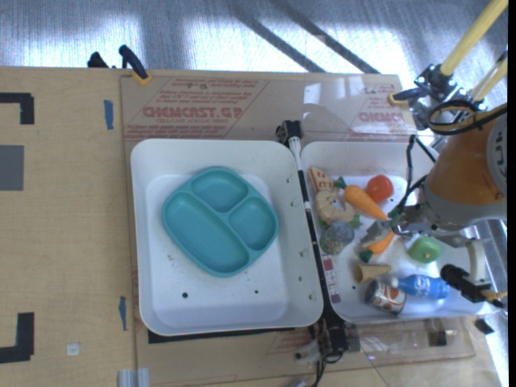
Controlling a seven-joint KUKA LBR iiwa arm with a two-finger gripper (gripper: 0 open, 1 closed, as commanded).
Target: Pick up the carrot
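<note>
An orange carrot (364, 201) with a green top lies tilted in the right bin (355, 313), near its middle, with its tip pointing down and to the right. My gripper (390, 227) hangs low over the bin just right of and below the carrot's tip. A second, smaller orange piece (381, 244) with a green end lies right under the gripper. The wrist and its orange band (466, 172) cover the bin's right side.
Around the carrot lie a red ball (380, 187), a beige toy (329, 206), a grey lump (340, 234), a green object (424, 250), a blue bottle (423, 287) and a can (387, 297). A teal divided plate (219, 220) sits in the left bin (153, 297).
</note>
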